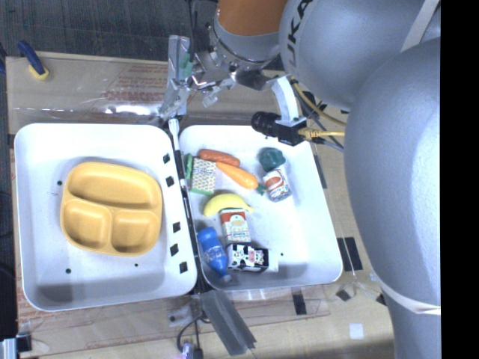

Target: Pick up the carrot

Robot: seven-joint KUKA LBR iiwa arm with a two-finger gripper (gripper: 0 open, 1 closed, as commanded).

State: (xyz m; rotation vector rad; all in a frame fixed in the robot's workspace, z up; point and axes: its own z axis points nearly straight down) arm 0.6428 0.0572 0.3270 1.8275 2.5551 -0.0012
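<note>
- Our tool [179,88] hangs above the far rim where the two bins meet — we cannot tell how it is set.
- The carrot [238,176] lies in the right bin [318,234], nearer the camera than the tool and to its right, slanted, just beside a sausage [218,156] and a small can [277,185].
- We judge the approach not yet begun.
- We should come down over the carrot's middle and close across its narrow width — clear of the banana [227,203] and the green packet [202,175].
</note>
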